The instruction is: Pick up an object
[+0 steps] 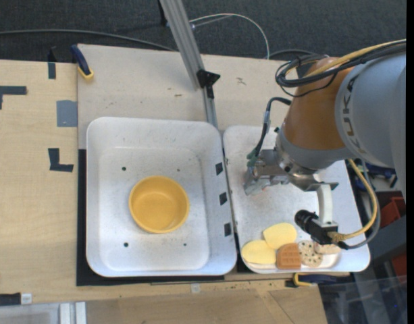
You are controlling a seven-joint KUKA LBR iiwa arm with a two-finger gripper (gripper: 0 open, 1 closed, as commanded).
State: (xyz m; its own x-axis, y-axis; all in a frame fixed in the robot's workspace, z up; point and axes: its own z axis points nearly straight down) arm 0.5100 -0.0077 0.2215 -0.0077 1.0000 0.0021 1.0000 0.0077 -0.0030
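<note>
- A yellow bowl [159, 203] is seen upright in the left bin [105, 140], a little toward that bin's near edge and well apart from its walls; nothing else is made out in that bin.
- The right bin [244, 147] is set just beside the left one, their rims touching along the middle of the table [31, 113].
- The gripper [255, 181] is held low over the right bin, near its left wall and about midway along it, below the grey and orange arm [328, 113] that is reached in from the table's right edge.
- Whether the fingers are open or closed cannot be told; they are seen from above and are blurred, and nothing is seen between them.
- At the right bin's near edge a cluster is gathered: two pale yellow rounded pieces [271, 243], touching each other, then an orange-brown block [288, 256] and a speckled biscuit-like piece [309, 253] just beside it.
- The step in hand is judged to be the approach, with no object yet picked up.
- For the next move, the gripper would need to be brought toward the near edge and lowered over one piece of the cluster; since the pieces are packed close, a single one at the cluster's rim would be best chosen.
</note>
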